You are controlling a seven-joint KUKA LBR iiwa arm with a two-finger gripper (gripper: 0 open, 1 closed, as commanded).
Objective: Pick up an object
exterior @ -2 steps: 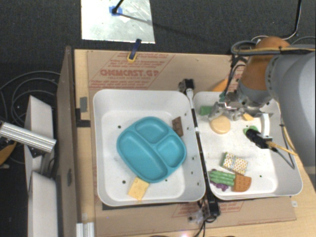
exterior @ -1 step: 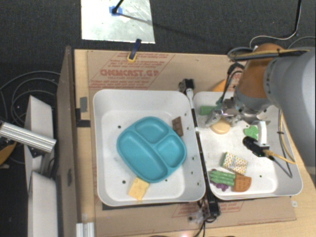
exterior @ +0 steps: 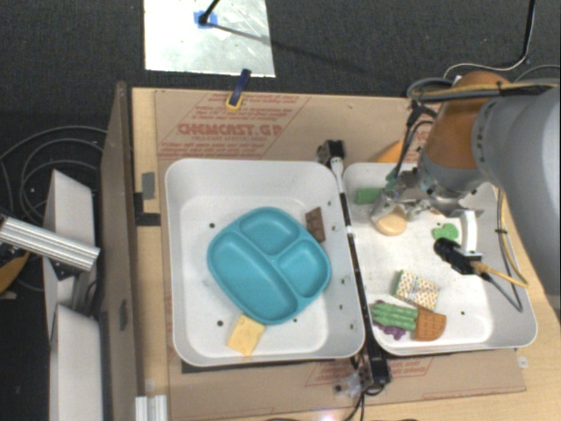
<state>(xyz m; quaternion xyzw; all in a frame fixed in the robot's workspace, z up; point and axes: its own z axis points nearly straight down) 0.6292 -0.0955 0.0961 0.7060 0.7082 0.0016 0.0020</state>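
Hovering over the right bin (exterior: 491, 323), my end effector (exterior: 396, 202), its grip state unreadable, is sitting just above the tan roll (exterior: 390, 224) toward that bin's upper-left corner.

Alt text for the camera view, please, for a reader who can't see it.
A grey robot arm's claw hangs low over a pale, rounded object in the right bin, among small toy foods. The left bin holds a blue divided plate and a yellow piece.
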